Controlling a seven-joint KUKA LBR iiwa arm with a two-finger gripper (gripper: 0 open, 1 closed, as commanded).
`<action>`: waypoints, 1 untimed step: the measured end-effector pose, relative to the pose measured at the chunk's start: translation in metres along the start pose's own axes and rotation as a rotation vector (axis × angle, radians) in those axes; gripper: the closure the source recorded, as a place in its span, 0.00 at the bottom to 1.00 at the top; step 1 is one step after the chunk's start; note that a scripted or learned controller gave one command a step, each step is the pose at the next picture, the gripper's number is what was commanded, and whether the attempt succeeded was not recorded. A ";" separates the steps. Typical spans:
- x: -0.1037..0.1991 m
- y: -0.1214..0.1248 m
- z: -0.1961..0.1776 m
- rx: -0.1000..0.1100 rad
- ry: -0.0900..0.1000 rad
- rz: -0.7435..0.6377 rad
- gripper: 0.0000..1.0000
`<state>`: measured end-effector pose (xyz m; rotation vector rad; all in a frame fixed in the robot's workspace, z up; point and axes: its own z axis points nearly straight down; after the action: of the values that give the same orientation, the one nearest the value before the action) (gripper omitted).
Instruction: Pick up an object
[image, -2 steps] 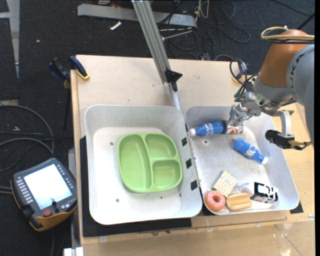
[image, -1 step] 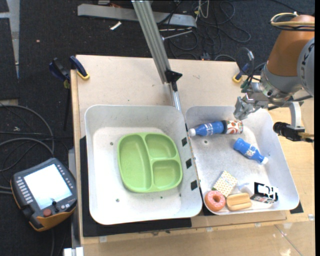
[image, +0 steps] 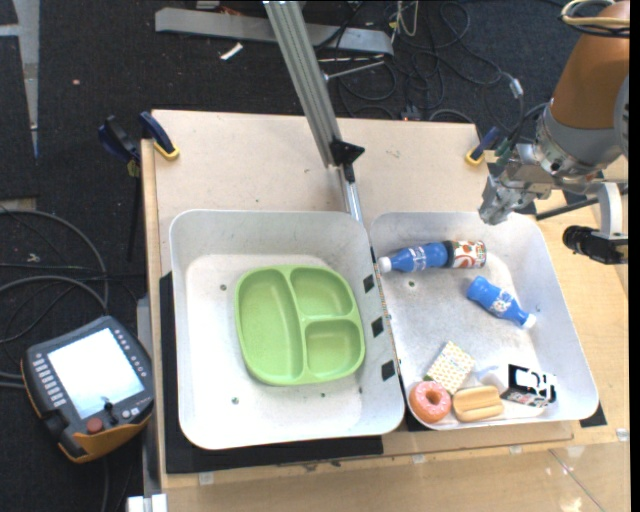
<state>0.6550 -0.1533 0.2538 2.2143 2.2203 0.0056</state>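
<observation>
The pincer (image: 497, 207) hangs over the far edge of the right bin (image: 556, 290), at its upper corner; whether it is wide or narrow cannot be told. Just below it and to its left lies a blue and white bottle (image: 432, 256). A smaller blue bottle (image: 499, 300) lies below it. Further toward the near rim sit a cracker (image: 450, 366), a pink donut (image: 431, 401), a bread roll (image: 477, 402) and a black and white item (image: 529, 384). Well left, a green 3-compartment plate (image: 299, 323) rests in the left bin (image: 200, 250).

Two bins (image: 200, 250) (image: 545, 250); one green tray (image: 300, 325); two blue bottles (image: 430, 257) (image: 499, 301); one donut (image: 432, 401), one cracker (image: 450, 366), one bun (image: 477, 402).
</observation>
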 end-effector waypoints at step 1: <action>0.062 0.001 0.010 0.007 0.004 -0.005 1.00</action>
<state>0.6555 -0.0910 0.2439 2.2138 2.2318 0.0018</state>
